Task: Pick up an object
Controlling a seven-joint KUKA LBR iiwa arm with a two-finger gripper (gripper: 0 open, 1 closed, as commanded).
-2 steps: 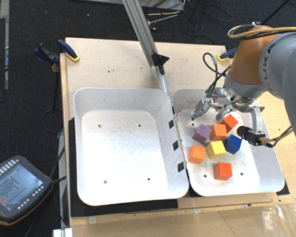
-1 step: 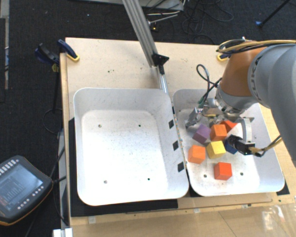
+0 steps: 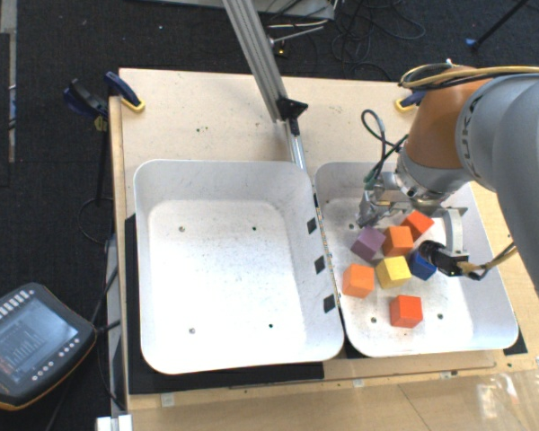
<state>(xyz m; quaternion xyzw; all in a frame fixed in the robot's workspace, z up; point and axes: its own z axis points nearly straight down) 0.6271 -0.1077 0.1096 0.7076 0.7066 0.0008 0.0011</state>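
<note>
White bins: two, side by side; left bin [image 3: 220, 268], right bin [image 3: 485, 317].
Blocks: seven, all in the right bin.
Orange blocks: three [image 3: 358, 280], [image 3: 400, 238], [image 3: 419, 224].
Red block: one [image 3: 406, 312].
Yellow block: one [image 3: 394, 270].
Purple block: one [image 3: 369, 242].
Blue block: one [image 3: 422, 265].
Gripper [image 3: 377, 206]: low over the cluster, just above the purple block; grip state cannot be determined.
Handheld controller [image 3: 27, 339]: one, on the floor, lower left.

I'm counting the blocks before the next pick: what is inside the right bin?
The right bin holds a purple cube, three orange cubes, a yellow cube, a blue cube and a red cube. The arm covers the bin's far part, so more may sit there.
</note>
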